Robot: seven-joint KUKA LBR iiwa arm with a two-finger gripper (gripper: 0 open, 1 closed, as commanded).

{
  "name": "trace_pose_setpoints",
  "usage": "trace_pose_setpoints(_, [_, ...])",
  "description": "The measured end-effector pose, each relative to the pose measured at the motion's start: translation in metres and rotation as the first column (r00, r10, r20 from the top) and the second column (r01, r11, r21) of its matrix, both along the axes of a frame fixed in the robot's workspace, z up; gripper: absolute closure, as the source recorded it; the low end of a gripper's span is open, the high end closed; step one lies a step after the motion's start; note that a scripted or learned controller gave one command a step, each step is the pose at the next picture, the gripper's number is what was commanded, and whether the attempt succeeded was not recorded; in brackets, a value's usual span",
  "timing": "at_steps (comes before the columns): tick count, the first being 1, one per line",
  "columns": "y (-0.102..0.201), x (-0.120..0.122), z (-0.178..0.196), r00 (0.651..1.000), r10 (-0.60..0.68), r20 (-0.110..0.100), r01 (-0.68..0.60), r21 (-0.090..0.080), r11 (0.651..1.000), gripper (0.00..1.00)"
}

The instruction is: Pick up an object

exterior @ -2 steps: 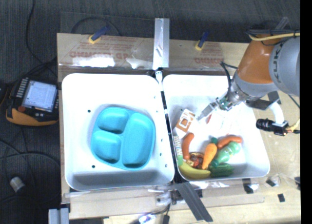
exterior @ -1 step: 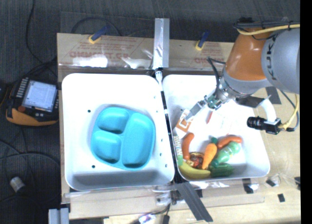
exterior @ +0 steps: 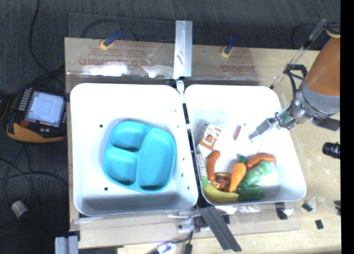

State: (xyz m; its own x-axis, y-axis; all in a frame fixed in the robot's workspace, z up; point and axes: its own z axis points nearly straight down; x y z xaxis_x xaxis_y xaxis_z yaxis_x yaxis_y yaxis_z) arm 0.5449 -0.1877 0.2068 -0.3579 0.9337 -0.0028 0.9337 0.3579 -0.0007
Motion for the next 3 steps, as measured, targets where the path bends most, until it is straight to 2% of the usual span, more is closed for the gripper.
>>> trace_pose_setpoints(1, [0.055, -0.052, -0.11, 0.999, 0.032, 0.013, -0.032, 0.0, 0.999, 0.0])
trace_pose_setpoints(2, [0.082, -0.054, -0.116, 0.839, 0.543, 0.015, -0.543, -0.013, 0.84, 0.0])
trace_pose_setpoints(3, [0.022, -0.056, -0.116, 0.83, 0.558, 0.011, -0.558, -0.007, 0.83, 0.0])
